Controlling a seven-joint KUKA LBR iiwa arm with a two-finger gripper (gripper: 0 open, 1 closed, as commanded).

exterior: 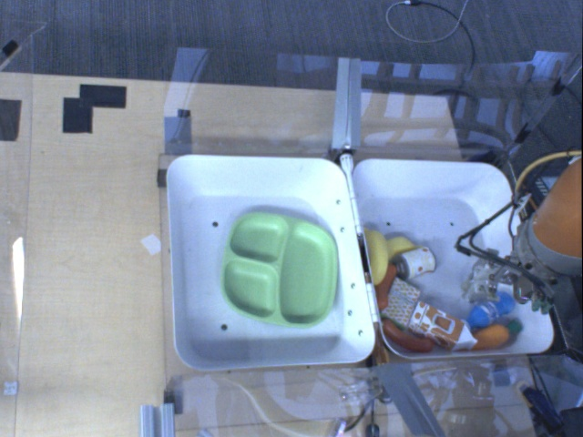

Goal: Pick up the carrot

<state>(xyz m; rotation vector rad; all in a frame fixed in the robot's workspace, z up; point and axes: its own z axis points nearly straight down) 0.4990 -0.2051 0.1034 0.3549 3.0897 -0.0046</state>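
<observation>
Carrot (pixel 492 337) lies at the near right corner of the right bin (pixel 437 185), orange, partly tucked against the bin wall. A blue object (pixel 484 316) sits touching or just behind the carrot; a printed carton (pixel 439 326) lies just left of the carrot. Gripper (pixel 496 285) hangs just above the carrot, over the blue object; how wide it stands cannot be told, and nothing is seen held.

Risks, as judged: a descent from here could land on the blue object instead, or pinch both together. The wall close beside the carrot leaves little room on that side.

Hard to read: the carrot's full length and the gripper's tip, lost in clutter.
</observation>
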